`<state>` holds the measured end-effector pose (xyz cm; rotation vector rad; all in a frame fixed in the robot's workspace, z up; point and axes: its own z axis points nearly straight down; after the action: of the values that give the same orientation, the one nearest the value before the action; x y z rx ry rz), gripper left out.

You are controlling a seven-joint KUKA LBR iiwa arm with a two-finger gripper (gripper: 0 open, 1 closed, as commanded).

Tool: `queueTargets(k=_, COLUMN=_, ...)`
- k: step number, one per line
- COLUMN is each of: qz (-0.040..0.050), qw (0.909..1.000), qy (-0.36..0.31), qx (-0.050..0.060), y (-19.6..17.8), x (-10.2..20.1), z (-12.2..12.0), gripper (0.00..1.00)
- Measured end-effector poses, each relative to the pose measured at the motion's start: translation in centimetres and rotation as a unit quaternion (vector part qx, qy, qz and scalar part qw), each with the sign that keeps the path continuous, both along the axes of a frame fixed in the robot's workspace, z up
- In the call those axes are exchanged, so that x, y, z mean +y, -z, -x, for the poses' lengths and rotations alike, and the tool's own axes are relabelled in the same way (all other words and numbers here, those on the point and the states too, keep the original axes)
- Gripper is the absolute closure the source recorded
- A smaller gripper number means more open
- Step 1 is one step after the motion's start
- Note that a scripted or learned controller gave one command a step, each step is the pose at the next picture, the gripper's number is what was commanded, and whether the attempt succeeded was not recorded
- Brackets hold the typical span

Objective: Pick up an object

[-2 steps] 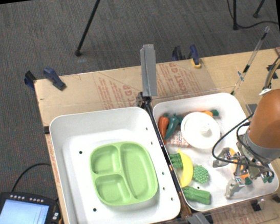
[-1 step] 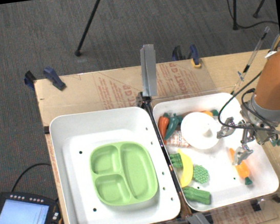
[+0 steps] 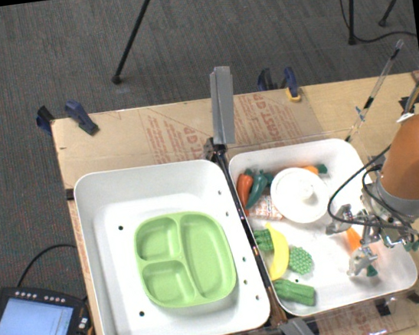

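Observation:
The right bin (image 3: 346, 150) holds a heap of toy food. A white round dish (image 3: 300, 195) sits near its middle, with a yellow banana (image 3: 278, 250), a bumpy green piece (image 3: 300, 259) and a dark green cucumber (image 3: 295, 292) in front of it on the left. My gripper (image 3: 362, 264) hangs low over the bin's front right part, pointing down at the floor of the bin. A small orange piece (image 3: 353, 238) lies just behind the gripper, partly hidden by the wrist and its cables.
An orange carrot and green pepper (image 3: 249, 186) lie at the bin's back left, by a clear packet (image 3: 262, 210). The left bin (image 3: 100, 217) holds a green divided plate (image 3: 185, 259). A grey post (image 3: 223, 110) rises between the bins. A teach pendant (image 3: 35, 327) lies at the lower left.

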<state>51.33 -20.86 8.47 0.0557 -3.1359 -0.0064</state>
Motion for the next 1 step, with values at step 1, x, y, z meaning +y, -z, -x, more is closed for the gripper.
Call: queueTargets(k=1, qz=0.0005, qw=1.0, qy=-0.005, qx=-0.003, y=-1.2, x=0.23, z=-0.33, gripper=1.0)
